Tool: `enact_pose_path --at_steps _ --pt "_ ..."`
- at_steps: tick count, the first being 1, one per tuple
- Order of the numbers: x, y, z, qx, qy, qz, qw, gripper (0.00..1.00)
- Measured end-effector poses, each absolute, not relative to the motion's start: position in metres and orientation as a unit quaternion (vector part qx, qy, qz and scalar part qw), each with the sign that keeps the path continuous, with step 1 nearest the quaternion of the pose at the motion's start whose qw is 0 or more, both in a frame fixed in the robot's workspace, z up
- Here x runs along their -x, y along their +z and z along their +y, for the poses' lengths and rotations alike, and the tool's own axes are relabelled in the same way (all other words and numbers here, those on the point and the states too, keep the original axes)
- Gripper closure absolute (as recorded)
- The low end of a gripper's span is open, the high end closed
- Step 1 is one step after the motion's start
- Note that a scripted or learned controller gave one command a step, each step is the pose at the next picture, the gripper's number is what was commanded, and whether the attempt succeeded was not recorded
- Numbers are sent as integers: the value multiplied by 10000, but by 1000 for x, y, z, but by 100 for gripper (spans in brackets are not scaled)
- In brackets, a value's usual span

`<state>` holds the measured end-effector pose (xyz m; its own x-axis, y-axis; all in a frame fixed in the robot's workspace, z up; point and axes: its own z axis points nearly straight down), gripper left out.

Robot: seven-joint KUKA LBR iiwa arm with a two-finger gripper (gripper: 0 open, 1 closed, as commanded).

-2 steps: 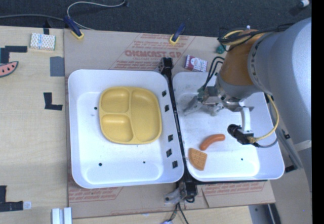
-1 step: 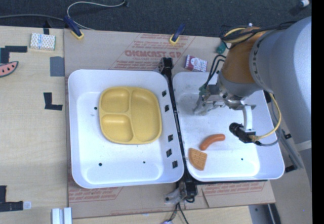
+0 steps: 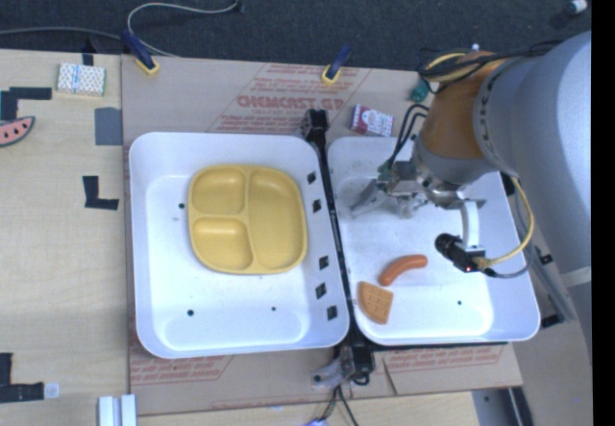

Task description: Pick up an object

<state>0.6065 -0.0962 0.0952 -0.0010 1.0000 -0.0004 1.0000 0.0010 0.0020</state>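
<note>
My gripper [image 3: 382,206] hangs over the upper left part of the right bin [image 3: 500,318]. Its fingers [image 3: 358,206] are spread open with nothing between them. An orange toy sausage [image 3: 402,268] lies on the bin floor below and slightly right of the gripper, apart from it. A tan waffle-like piece [image 3: 376,301] rests near the bin's lower left corner. The left bin [image 3: 154,251] holds a yellow divided plate [image 3: 247,218].
A small red-and-white packet [image 3: 370,120] lies on the cardboard behind the right bin. Clamps [image 3: 336,68] hold the cardboard's far edge. The arm's grey body [image 3: 548,145] covers the right side. A black divider [image 3: 325,213] runs between the bins.
</note>
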Motion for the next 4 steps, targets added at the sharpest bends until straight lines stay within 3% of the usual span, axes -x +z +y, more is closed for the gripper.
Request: enact_pose_path --at_steps 1,2,3,4 --pt "-606 104 -95 -7065 6 7077 -2 100" --pt "-606 104 -95 -7065 5 7077 -1 0" --pt "-606 113 -95 -7062 6 7080 -13 100" --pt "-606 113 -95 -7062 6 7080 -12 0"
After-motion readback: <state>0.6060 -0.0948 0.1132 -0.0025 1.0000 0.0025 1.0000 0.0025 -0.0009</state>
